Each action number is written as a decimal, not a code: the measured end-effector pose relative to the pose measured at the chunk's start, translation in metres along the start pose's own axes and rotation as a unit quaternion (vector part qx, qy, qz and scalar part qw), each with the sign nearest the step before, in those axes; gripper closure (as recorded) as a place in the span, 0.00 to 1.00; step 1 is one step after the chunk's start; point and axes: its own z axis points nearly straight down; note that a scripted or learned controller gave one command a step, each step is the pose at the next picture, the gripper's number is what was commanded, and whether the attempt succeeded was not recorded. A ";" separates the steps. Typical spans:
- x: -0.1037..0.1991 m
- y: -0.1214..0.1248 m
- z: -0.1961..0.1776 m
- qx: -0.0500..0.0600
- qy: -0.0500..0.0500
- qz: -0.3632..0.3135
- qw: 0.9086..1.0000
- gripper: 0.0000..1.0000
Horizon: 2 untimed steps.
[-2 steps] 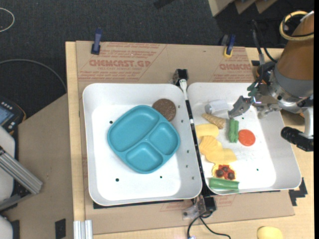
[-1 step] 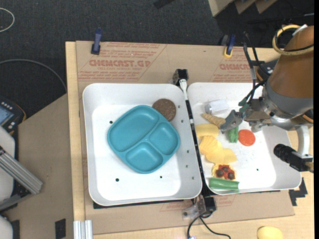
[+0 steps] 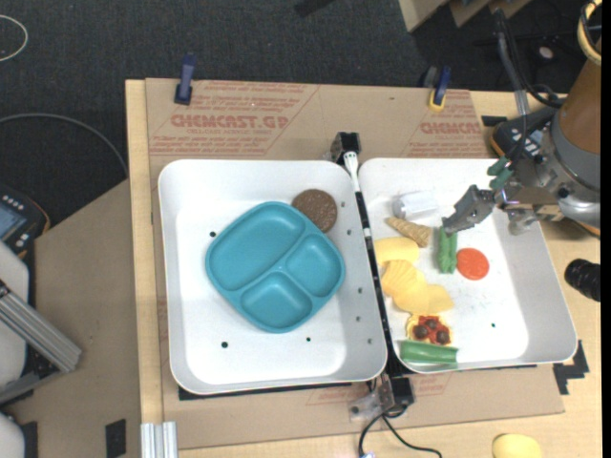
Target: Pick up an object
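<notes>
The right bin holds several toy foods: a green pickle, a red tomato, a waffle cone, a white piece, yellow pieces, a berry tart and a green pea pod. My gripper hangs over the upper middle of this bin, just above the top end of the pickle and right of the cone. Nothing can be seen held in it.
In the left bin lies a blue divided plate, with a brown cookie at its upper right edge. A black-and-white divider separates the bins. Clamps hold the cardboard base at the back.
</notes>
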 end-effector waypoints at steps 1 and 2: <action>-0.001 0.001 -0.004 0.004 -0.001 0.001 1.000 1.00; 0.125 -0.001 0.047 0.010 0.002 -0.004 1.000 1.00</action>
